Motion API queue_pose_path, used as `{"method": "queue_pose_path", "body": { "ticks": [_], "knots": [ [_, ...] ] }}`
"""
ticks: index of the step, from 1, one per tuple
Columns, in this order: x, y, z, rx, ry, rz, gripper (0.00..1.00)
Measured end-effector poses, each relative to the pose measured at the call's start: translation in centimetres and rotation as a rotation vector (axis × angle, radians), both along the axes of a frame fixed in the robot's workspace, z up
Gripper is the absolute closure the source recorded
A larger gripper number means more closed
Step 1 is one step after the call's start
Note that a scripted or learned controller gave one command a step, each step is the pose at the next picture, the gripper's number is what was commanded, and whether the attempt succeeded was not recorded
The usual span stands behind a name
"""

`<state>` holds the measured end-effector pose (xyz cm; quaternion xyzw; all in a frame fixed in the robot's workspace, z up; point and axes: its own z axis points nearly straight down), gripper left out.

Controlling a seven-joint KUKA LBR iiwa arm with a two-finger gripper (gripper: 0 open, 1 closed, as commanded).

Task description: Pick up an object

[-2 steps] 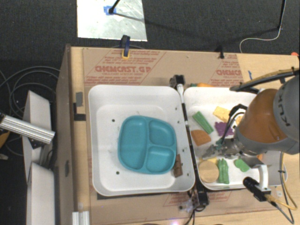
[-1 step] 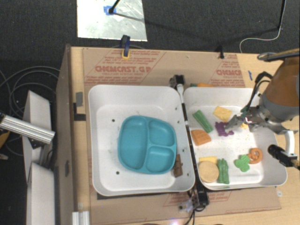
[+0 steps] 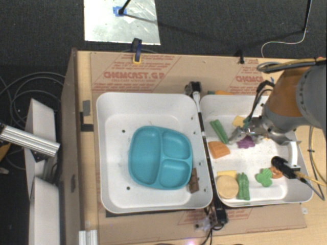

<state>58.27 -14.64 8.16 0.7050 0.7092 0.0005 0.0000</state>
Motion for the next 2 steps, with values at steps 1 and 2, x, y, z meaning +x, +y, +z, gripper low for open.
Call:
{"method": "queue_pose_path", "body": {
  "ticks": [1, 2],
  "knots": [
    [0.1, -0.2, 1.4, -0.001, -0.005, -0.001, 1.0],
    [2.4, 6.2, 10.4, 0.001, -0.011, 0.006, 1.0]
  ]
}}
